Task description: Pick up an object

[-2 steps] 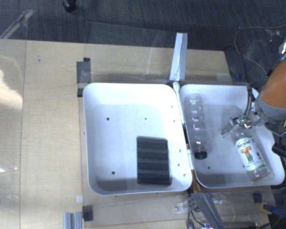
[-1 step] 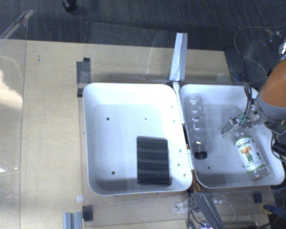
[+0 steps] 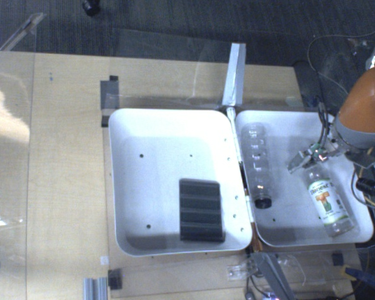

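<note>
Hovering in the right bin, the claw is spreading its fingers, gripping nothing. Just below it, a clear bottle with a white-and-orange label is lying flat. A black ribbed block is lying in the left bin.

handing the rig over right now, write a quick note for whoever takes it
Pincer: open, over the right bin, holding nothing, just above the top of the labelled bottle.
Things: labelled bottle lies along the right bin's right side; a clear tube with a black cap lies along that bin's left wall; a black ribbed block lies in the left bin, toward the near edge.
Done: nothing lifted so far.
Left: close on an object, probably the bottle, and raise it.
</note>
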